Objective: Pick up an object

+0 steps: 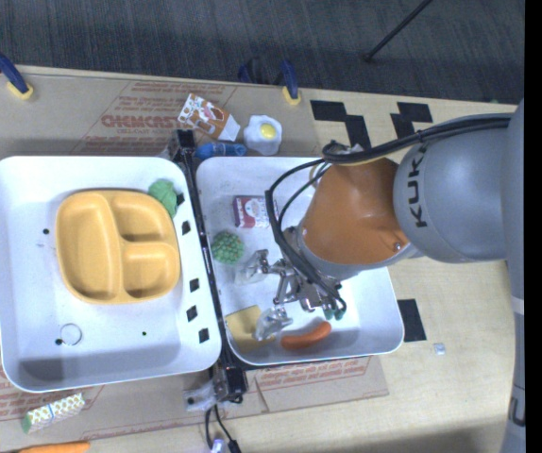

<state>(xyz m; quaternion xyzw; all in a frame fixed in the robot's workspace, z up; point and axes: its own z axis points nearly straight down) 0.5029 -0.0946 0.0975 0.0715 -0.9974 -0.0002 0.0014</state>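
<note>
Objects available for picking are distributed across the two bins, and none is seen lifted or enclosed by the tool, so the pick is judged not yet complete.

At the far left, the left shallow white bin (7, 253) is occupied by a yellow plastic compartment tray (117, 244), with a small green leafy toy (164, 194) lying at the tray's upper right corner. A small clear ring-shaped item (70, 334) is seen on the bin floor below the tray.

Behind the divide between the bins, on the cardboard sheet, a small printed carton (200, 114), a blue item (218, 149) and a white-and-yellow egg-shaped toy (264, 133) are placed outside the bins.

In the right shallow white bin (384, 333), a red-and-white printed packet (249, 211) is located near the upper wall. Below it, a round green textured ball (227, 246) is positioned, and a pale yellow wedge-shaped piece (241, 324) is found near the front wall. An orange carrot-shaped toy (305, 338) lies just beside it.

The metal two-finger gripper (280, 319) is lowered into the right bin, between the yellow wedge and the carrot toy. Whether contact is made cannot be told, nor can the tool's state.

Remaining steps, by estimate: closure on one object, then lifting clear of the bin.
</note>
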